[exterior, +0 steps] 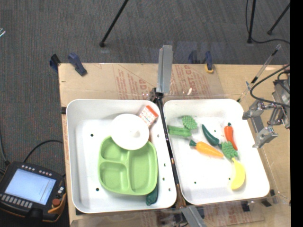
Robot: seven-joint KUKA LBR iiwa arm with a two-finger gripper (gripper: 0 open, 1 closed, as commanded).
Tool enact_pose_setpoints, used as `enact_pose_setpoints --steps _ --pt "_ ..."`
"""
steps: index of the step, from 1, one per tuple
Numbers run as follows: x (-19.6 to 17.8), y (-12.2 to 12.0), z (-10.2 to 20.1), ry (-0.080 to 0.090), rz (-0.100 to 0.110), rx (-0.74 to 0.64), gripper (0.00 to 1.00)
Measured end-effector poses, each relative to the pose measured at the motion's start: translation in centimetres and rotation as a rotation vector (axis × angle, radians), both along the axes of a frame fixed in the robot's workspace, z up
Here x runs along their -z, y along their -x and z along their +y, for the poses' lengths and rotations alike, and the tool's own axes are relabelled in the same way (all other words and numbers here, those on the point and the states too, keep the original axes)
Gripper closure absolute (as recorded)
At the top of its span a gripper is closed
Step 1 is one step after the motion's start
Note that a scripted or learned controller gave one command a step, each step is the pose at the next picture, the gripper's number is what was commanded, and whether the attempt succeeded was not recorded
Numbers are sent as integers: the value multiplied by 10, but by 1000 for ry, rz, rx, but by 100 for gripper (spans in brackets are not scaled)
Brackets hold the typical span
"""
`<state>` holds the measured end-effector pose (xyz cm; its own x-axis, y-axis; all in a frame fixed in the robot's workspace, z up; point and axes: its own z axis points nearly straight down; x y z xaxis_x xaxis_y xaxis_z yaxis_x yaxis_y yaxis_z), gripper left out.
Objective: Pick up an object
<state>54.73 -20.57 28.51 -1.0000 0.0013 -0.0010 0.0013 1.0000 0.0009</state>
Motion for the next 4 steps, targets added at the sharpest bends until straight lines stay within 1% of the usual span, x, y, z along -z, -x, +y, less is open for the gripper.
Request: enact_pose_setpoints --steps 1,2,3,4 --pt "164 -1 0 -4 13 59 0" --pt "200 23 6 -2 6 31 0" --pt "197 -25 28 -1 -2 16 0" --pt "187 -27 31 0 -4 9 100"
